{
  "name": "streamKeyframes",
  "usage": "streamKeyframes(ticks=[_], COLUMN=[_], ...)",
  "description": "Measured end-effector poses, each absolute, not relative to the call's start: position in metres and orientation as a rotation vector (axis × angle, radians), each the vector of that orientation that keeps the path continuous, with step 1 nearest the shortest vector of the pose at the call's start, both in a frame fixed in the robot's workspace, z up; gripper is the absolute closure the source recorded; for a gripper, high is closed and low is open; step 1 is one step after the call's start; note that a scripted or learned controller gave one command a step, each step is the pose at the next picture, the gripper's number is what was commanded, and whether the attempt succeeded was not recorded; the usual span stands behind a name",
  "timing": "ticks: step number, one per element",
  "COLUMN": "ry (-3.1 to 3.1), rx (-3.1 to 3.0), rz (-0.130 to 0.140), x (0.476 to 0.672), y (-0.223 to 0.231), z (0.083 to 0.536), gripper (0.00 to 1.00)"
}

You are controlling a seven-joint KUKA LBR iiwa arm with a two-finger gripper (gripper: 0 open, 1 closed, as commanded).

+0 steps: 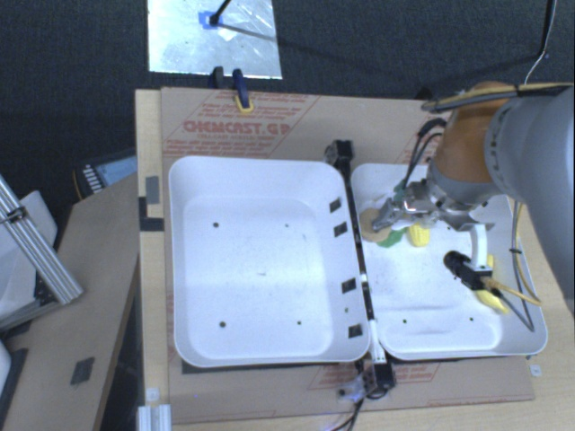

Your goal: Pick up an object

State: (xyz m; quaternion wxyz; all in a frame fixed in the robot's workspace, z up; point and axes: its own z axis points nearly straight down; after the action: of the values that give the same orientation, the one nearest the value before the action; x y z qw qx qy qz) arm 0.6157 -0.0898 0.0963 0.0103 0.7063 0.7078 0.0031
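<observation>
My gripper [390, 217] hangs low over the back left part of the right bin [431, 330], reaching in from the right. Just under and beside it lie three small things: a yellow piece [419, 235], a green piece [393, 239] and a tan round piece [367, 218] near the bin's left wall. The gripper sits right above the green and tan pieces. The view does not show whether it touches them. Nothing can be seen held in it.
The left bin [260, 268] lies beside the right one, with a row of black clips [346, 259] along the shared rim. Both rest on a cardboard sheet [238, 126]. A metal plate [214, 23] lies beyond the bench.
</observation>
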Motion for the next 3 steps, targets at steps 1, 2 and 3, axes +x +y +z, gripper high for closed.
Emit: streamKeyframes(ticks=[1,2,3], ry=[2.214,2.232,2.219], rx=[2.202,2.205,2.208], rz=[0.028,0.013,0.022], x=[0.618,0.608,0.525], y=[-0.084,-0.006,-0.012], z=[0.107,0.19,0.347], gripper=[1.0,1.0,1.0])
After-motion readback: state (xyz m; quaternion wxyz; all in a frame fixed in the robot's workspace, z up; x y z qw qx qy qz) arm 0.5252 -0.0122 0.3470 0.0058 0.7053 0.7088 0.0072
